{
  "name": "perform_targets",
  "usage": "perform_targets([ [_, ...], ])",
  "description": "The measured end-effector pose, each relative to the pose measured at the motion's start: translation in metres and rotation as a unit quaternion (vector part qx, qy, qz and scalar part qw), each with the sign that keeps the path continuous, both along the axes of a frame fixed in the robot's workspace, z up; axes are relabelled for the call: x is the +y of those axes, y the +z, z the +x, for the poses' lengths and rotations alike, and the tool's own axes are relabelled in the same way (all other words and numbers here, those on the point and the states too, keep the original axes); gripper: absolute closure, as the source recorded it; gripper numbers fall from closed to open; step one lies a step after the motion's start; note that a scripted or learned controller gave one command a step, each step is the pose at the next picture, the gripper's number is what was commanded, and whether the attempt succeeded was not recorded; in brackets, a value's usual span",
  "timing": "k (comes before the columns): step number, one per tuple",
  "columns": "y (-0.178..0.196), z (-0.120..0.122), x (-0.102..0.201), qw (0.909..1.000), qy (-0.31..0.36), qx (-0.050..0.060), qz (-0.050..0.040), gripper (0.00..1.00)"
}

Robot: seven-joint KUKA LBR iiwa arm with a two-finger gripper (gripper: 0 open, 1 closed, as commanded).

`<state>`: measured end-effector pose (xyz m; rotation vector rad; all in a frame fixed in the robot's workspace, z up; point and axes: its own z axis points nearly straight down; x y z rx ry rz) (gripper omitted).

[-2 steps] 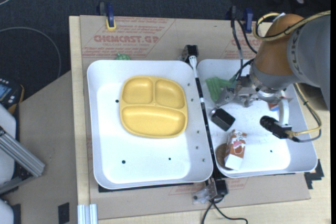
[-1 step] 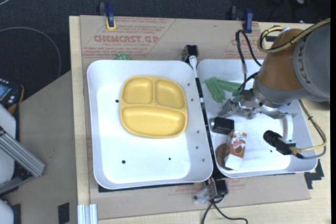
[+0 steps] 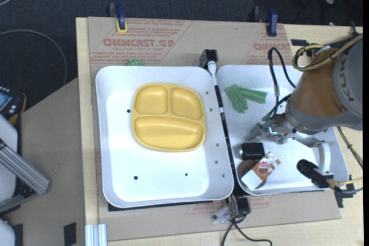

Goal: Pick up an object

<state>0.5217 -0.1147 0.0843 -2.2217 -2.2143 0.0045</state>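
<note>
the jaws [image 3: 260, 136] are seen low in the right white bin [image 3: 323, 181], beside the small black block [image 3: 252, 150]; their state cannot be told.

— What is found in the left bin [image 3: 115, 141]?

— A divided plate [image 3: 169, 117] is set in it, toward the far half.

— And right of that bin?

— The right bin [image 3: 245, 74] is placed just beside it. A leafy piece [image 3: 244, 95] is laid at its far side, a small packet [image 3: 263, 170] at its near side.
</note>
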Motion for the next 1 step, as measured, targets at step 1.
perform_targets([
  [1,0.106,-0.0425,0.0531,1.0,0.004,-0.006,0.0001,0.0],
])
